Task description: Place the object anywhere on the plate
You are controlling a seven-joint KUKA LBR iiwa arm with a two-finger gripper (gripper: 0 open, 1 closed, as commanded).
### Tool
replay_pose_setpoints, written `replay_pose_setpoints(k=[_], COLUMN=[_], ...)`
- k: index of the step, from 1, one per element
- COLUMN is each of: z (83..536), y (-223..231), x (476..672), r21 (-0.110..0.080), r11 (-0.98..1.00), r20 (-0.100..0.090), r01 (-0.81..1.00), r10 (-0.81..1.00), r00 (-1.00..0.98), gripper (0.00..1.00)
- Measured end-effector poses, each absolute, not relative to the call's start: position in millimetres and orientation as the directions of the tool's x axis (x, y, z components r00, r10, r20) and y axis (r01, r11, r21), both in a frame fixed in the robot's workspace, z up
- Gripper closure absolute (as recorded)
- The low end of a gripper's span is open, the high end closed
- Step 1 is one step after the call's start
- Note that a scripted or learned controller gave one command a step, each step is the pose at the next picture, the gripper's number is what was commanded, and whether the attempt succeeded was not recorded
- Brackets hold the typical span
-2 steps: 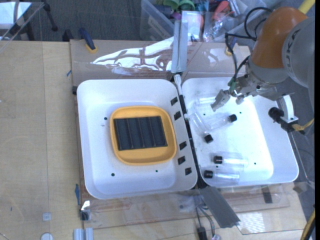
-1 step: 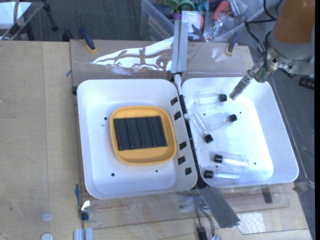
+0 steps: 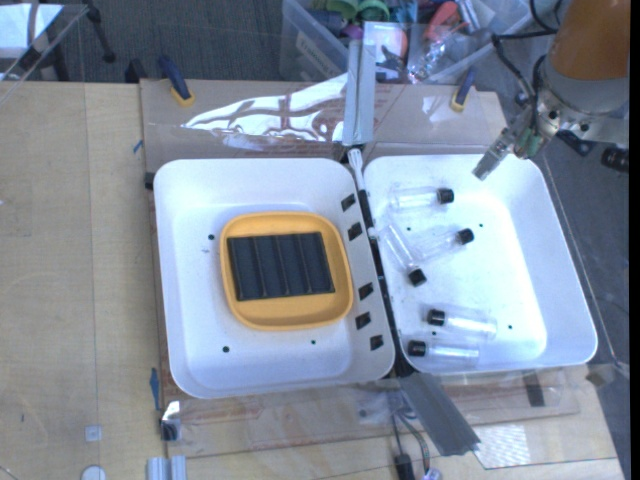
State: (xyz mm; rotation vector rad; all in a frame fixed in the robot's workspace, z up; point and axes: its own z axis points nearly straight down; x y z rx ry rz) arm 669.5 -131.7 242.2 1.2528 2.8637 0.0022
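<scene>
Five clear vials (image 3: 440, 238) with black caps lie scattered in the right bin (image 3: 560, 268), long axes mostly left-right, all below and left of the gripper (image 3: 497, 158) at that bin's upper edge. One yellow plate (image 3: 288, 313) sits in the left bin (image 3: 185, 268). Gripper state: cannot tell.

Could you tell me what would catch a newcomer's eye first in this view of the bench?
The yellow plate with its dark ribbed centre stands out most, lying in the middle of the left bin. Next come the clear vials with black caps, scattered across the right bin. The arm's hand hangs over that bin's far right corner, and a clear tub of colourful oddments sits behind the bench.
</scene>
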Motion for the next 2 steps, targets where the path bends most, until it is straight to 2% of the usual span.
replay_pose_setpoints(k=[1, 2], z=[247.1, 317.8], y=[-131.2, -177.1], x=[633.1, 633.2], r21=[-0.001, 0.003], r11=[0.751, 0.857], r20=[0.002, -0.008], r01=[0.66, 0.515], r10=[0.66, 0.515], r00=[-0.751, -0.857], gripper=[1.0, 1.0])
